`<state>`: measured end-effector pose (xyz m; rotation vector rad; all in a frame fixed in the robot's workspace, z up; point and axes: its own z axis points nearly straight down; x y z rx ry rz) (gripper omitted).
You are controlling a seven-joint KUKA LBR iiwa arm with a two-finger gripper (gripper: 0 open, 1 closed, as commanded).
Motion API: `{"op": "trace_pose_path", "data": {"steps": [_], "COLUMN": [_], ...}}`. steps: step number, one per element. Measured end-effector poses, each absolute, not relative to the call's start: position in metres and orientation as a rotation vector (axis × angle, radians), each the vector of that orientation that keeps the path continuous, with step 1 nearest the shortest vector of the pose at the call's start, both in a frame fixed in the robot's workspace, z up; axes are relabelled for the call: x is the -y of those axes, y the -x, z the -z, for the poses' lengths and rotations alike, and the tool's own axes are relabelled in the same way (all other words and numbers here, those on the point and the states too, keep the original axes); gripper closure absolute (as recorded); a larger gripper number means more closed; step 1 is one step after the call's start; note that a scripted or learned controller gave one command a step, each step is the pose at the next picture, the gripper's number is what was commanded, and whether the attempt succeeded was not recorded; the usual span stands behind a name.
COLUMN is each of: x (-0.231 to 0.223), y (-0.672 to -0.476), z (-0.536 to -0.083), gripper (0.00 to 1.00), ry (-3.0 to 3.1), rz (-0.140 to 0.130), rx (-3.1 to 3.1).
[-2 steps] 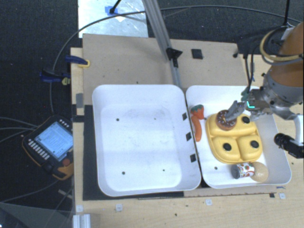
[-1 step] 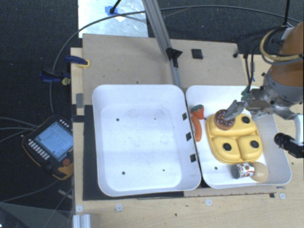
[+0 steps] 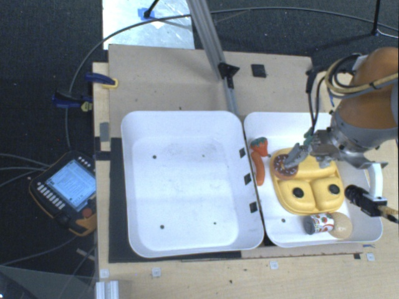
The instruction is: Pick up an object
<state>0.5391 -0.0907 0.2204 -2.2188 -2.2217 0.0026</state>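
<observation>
Gripper (image 3: 293, 159) state: I cannot tell. It hangs over the donut (image 3: 282, 165) on the yellow tray (image 3: 312, 189) in the right bin (image 3: 274, 238), carrot (image 3: 258, 161) at nine o'clock. Risk: donut sits against the tray, so my grasp may snag the tray instead.

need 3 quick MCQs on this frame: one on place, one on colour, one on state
1. Where does the yellow moulded plastic tray lie?
A. left bin
B. right bin
C. on the brown bench

2. What colour is the carrot-shaped toy beside the tray?
A. blue
B. orange
C. white

3. How does the small printed can lie?
A. on its side
B. stacked on the tray
C. held in the tool

Key:
1 B, it sits inside the right white bin.
2 B, orange body with a green top.
3 A, it lies lengthwise on the bin floor, while the tool is over the tray's far-left corner.
</observation>
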Motion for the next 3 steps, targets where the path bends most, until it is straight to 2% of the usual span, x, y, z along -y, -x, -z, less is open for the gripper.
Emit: {"op": "trace_pose_path", "data": {"steps": [1,2,3], "x": [0.089,0.093,0.093], "y": [-0.542,-0.538,-0.540], "z": [-0.158,-0.116,-0.130], "gripper": [0.00,0.00,1.00], "ry": [2.218,2.223,2.224], "rz": [-0.003,0.003,0.009], "rx": [2.221,2.223,2.228]}}
